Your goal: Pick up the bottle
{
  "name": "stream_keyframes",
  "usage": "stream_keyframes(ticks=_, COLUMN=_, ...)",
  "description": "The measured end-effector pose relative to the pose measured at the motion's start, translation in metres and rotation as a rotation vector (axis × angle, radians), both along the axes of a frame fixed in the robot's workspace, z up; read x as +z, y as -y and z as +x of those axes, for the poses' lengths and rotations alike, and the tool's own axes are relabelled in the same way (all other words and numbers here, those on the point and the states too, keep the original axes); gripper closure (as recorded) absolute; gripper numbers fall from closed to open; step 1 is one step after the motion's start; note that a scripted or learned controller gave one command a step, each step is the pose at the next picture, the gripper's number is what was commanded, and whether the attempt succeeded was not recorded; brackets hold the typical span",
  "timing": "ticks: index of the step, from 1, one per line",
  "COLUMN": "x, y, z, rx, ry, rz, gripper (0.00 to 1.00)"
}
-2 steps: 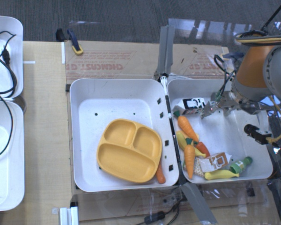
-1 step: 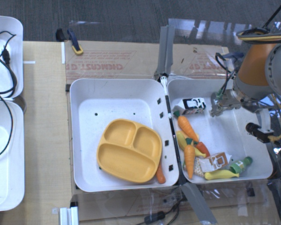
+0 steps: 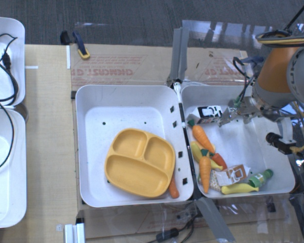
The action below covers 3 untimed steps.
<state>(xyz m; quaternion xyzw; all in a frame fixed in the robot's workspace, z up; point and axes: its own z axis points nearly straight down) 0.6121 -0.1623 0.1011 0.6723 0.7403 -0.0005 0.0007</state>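
Dark carpet lies behind the tan worktop [image 3: 45, 135], and I have the jaws over the far part of the right bin [image 3: 243, 140], beside a black-and-white carton [image 3: 209, 112]; I cannot tell how they stand. Just below them lie carrots [image 3: 202, 138]. Farther toward the near rim, well apart from the jaws, the green bottle [image 3: 259, 178] lies on its side against a banana [image 3: 238, 189]. I judge it light, stiff, smooth plastic; I'd pinch across its body.
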Motion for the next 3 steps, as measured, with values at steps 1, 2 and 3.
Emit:
stream_keyframes(ticks=1, x=-0.010, y=-0.032, z=-0.065, rx=0.152, ry=-0.002, rz=0.002, gripper=0.00)
stream_keyframes(ticks=2, x=-0.016, y=-0.023, z=0.037, rx=-0.010, ry=-0.042, rz=0.007, gripper=0.00)
stream_keyframes(ticks=3, x=0.036, y=0.035, z=-0.106, rx=0.178, ry=-0.001, rz=0.001, gripper=0.00)
